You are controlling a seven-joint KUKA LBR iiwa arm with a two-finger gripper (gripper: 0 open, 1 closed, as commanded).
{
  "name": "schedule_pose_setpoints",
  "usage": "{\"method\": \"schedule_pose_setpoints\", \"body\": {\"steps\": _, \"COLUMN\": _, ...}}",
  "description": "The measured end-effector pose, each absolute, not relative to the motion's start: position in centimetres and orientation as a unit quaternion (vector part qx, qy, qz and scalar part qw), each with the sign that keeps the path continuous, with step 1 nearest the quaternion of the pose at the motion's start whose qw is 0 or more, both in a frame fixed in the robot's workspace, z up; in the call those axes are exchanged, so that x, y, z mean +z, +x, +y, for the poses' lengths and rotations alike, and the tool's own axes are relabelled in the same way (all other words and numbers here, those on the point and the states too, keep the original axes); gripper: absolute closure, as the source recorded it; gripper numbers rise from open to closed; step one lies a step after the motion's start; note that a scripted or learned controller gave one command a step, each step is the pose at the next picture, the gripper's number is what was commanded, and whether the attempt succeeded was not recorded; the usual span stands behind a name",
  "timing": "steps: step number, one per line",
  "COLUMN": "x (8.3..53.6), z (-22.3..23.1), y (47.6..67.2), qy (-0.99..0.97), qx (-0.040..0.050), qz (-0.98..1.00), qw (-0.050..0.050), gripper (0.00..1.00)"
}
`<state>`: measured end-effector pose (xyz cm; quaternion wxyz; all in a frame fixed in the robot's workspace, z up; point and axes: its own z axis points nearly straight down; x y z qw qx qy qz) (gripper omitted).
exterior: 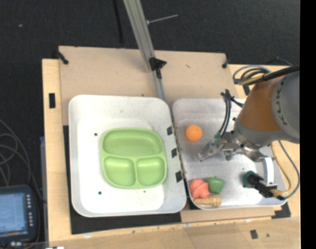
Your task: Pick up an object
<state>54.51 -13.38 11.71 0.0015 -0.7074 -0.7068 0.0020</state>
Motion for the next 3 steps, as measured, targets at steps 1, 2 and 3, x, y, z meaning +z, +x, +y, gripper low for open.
{"method": "schedule_pose_setpoints", "body": {"steps": 1, "x": 13.2, "z": -13.5, "y": 54.8, "qy": -0.710, "qx": -0.0013, "qz": -0.705, "qw": -0.002, "gripper": 1.00}}
{"method": "schedule_pose_setpoints", "body": {"steps": 2, "x": 18.5, "z": -13.4, "y": 55.9, "qy": -0.706, "qx": -0.0019, "qz": -0.708, "qw": -0.003, "gripper": 1.00}}
{"method": "schedule_pose_setpoints", "body": {"steps": 3, "x": 20.2, "z": -13.5, "y": 56.0, "qy": -0.706, "qx": -0.0011, "qz": -0.708, "qw": -0.002, "gripper": 1.00}}
